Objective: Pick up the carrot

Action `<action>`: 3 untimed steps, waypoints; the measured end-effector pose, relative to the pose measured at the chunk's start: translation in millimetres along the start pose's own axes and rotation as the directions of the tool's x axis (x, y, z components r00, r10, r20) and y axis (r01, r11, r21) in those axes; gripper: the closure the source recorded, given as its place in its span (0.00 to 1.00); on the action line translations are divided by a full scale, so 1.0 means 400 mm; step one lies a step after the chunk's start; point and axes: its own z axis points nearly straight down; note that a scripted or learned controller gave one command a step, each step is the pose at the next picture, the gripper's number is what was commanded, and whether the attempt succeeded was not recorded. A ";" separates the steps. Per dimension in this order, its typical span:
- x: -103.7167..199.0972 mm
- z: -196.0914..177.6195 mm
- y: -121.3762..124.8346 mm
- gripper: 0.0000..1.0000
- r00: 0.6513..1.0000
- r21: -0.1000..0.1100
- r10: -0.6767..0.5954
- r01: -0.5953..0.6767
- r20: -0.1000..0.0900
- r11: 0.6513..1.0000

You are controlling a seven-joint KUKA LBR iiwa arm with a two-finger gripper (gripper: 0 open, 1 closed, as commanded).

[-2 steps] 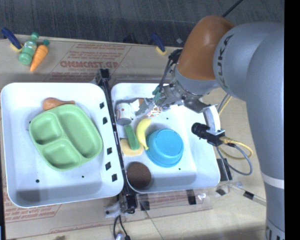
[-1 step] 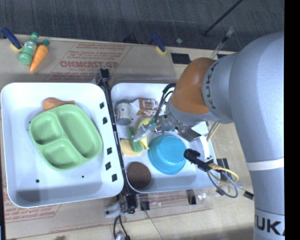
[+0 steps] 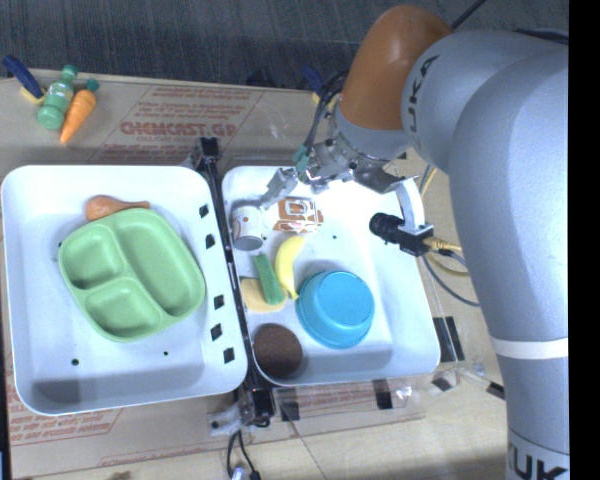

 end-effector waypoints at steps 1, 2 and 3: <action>0.121 -0.149 -0.085 0.00 0.957 0.009 -0.290 0.290 -0.005 0.957; 0.451 -0.020 -0.084 0.00 0.879 0.010 -0.476 0.476 -0.013 0.879; 0.484 -0.262 0.089 0.00 0.959 0.006 -0.283 0.284 -0.002 0.959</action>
